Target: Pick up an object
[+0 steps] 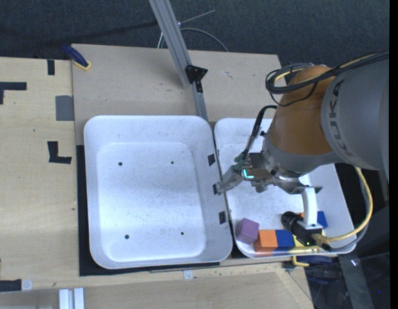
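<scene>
Several small blocks lie along the front edge of the right bin (232, 132): a purple block (248, 229), an orange block (268, 238) and a blue block (284, 239), with another blue piece (321, 219) further right beside a white part of the arm. My gripper (232, 177) hangs over the left side of the right bin, close to the divider between the bins and well behind the blocks. Its fingers (223, 185) point left and down, slightly apart, and hold nothing.
The left bin (96, 134) sits beside the right one. A slanted metal pole (176, 37) runs from the top down to the bins' back edge. The bulky grey and orange arm (315, 121) covers the right bin's back right. A cable (363, 205) loops on the right.
</scene>
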Robot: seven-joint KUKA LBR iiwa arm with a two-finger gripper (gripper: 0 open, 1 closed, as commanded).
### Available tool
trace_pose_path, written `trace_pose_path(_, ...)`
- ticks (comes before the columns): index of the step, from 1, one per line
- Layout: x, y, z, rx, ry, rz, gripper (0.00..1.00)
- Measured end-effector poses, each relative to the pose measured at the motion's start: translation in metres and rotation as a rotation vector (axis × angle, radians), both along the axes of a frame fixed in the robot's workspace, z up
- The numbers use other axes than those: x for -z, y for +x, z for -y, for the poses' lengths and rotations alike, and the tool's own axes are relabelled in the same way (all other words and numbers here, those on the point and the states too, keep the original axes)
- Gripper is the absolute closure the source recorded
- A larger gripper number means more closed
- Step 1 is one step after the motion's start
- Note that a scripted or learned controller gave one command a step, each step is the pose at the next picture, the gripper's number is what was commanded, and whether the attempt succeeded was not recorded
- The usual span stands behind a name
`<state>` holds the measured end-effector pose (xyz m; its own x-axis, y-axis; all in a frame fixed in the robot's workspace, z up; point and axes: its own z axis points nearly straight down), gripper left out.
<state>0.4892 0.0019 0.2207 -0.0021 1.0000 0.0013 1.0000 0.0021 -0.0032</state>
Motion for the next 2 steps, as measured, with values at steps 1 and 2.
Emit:
trace_pose_path(1,-0.0095,0.0002,-0.0014,-0.003,0.002,-0.001,1.0)
trace_pose_path(2,-0.009,0.0,-0.0014,-0.003,0.002,-0.002,0.0)
